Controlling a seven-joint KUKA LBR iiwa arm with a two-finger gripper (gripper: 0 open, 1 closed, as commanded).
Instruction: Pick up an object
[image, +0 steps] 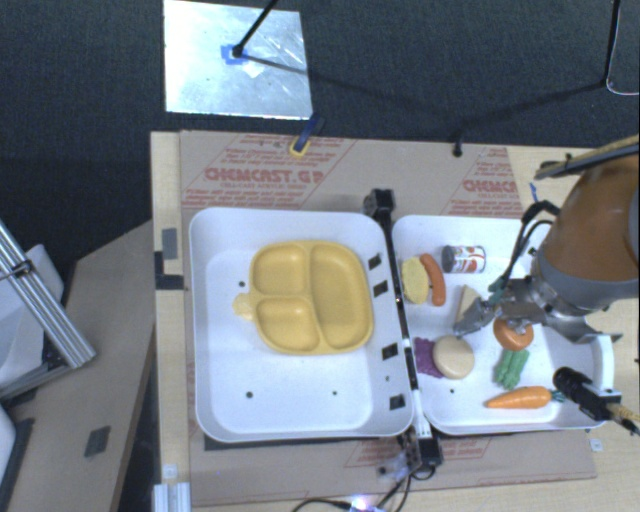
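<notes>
Orange carrot (519, 398) near right bin's front rim, end effector (497, 312) above, grip state unclear

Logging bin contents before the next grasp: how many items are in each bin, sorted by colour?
Yellow: 2 — divided plate, left bin; hot dog bun, right bin
Orange or red: 3 — sausage, carrot, tomato-like piece
Green: 1
Purple: 1
Cream: 2
Can: 1
Total: 10
</notes>
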